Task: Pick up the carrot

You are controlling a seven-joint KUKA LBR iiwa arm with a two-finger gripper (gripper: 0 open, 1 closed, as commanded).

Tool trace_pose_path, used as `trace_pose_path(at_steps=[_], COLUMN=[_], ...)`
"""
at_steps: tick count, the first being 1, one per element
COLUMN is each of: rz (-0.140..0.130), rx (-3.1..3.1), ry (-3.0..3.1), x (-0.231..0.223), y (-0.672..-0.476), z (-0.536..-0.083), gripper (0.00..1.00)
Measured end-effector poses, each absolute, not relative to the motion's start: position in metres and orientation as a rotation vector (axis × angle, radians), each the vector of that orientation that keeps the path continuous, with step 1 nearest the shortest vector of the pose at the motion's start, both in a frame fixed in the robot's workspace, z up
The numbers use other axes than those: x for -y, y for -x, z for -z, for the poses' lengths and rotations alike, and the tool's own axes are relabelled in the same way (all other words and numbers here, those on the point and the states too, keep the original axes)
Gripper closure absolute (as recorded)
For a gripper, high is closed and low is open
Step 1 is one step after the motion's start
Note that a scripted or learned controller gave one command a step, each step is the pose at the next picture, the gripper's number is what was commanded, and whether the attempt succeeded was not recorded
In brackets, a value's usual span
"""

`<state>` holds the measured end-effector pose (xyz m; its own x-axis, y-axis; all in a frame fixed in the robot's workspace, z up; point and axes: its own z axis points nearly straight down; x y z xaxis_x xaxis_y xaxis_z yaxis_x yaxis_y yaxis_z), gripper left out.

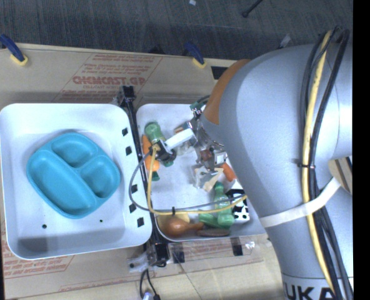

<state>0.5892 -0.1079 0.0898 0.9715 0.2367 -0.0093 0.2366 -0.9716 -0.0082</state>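
The carrot [149, 152], orange with a green leafy top, lies along the left wall of the right bin [172, 195]. It is partly hidden by the robot's cable and mount. My gripper [206, 166] hangs low over the middle of the right bin, to the right of the carrot and apart from it. I see nothing held in it. A small orange piece [228, 171] lies just right of the gripper, half hidden by the arm.
A blue divided plate [72, 174] sits in the left bin [22, 230]. In the right bin's near part lie a green bottle [219, 195], a brown-orange rounded item [180, 225] and a black-and-white item [239, 212]. The arm covers the bin's right side.
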Motion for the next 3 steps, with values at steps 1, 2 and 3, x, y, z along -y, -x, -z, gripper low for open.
trace_pose_path(at_steps=[1,2,3], rz=[-0.008,-0.019,0.006], rx=[0.518,0.532,0.666], ry=[3.090,3.080,3.066], x=[0.089,0.086,0.024], y=[-0.642,-0.641,-0.617], z=[-0.092,-0.102,-0.242], gripper=[0.00,1.00,1.00])
